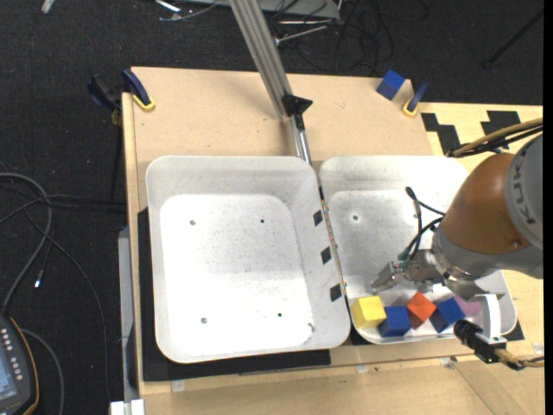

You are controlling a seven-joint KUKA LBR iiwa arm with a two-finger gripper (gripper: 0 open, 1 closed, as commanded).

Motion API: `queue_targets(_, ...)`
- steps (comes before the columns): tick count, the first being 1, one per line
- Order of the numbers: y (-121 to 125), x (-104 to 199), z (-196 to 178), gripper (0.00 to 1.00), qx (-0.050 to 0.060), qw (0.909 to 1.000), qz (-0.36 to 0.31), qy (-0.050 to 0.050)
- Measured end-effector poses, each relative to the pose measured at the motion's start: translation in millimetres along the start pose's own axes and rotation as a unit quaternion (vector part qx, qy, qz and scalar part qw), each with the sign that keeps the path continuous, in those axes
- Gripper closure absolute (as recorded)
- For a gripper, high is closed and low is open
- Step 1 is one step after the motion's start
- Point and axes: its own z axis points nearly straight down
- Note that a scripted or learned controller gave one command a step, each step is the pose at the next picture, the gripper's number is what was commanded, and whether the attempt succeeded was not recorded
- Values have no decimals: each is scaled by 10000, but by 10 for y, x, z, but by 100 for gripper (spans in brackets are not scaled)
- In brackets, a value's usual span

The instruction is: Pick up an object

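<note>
Right bin [363, 193], near corner: yellow cube [369, 309], blue cubes [397, 320], orange cube [421, 306] clustered together. Gripper [390, 275] hangs just above cluster, fingers spread, nothing between them. Left bin [173, 180] alongside.

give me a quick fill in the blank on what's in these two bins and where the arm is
1. The blocks lie in the ____ bin as the camera sees it.
2. The yellow block sits at the ____ end of the row of blocks.
3. Between the two blue blocks, and, lies an ____ block.
4. The gripper hangs over the ____ bin.

Missing words: right; left; orange; right
</note>
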Motion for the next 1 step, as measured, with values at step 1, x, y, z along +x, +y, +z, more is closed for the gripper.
queue_targets(1,172,-410,-386,0,-27,10000,-3,-17)
